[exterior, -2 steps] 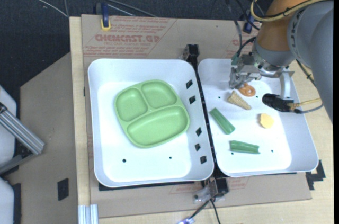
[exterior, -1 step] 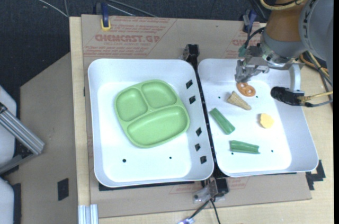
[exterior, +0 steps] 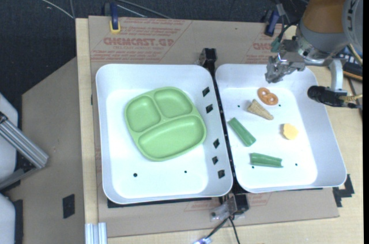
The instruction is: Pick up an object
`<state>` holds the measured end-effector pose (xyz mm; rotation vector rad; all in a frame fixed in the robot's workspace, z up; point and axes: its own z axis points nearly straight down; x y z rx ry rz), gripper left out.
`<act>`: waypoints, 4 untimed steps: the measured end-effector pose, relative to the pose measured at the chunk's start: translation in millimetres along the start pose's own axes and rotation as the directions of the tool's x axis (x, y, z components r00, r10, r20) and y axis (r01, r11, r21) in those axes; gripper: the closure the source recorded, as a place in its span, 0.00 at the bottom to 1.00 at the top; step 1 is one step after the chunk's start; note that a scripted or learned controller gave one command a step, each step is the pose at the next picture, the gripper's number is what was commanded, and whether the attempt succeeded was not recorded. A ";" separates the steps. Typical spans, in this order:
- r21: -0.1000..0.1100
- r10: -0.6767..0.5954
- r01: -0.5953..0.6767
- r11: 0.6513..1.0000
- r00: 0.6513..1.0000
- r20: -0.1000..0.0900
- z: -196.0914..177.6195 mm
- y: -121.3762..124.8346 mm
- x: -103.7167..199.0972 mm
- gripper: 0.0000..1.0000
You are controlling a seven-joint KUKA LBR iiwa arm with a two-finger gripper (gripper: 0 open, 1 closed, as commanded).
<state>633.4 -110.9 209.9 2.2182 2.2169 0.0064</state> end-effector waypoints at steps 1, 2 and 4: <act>0.002 -0.002 0.002 1.000 1.000 0.000 -29.1 1.4 0.1 1.00; 0.011 -0.005 0.005 1.000 1.000 -0.004 -16.6 -11.9 51.5 1.00; 0.010 -0.005 0.005 1.000 1.000 -0.004 -11.0 -43.6 139.7 1.00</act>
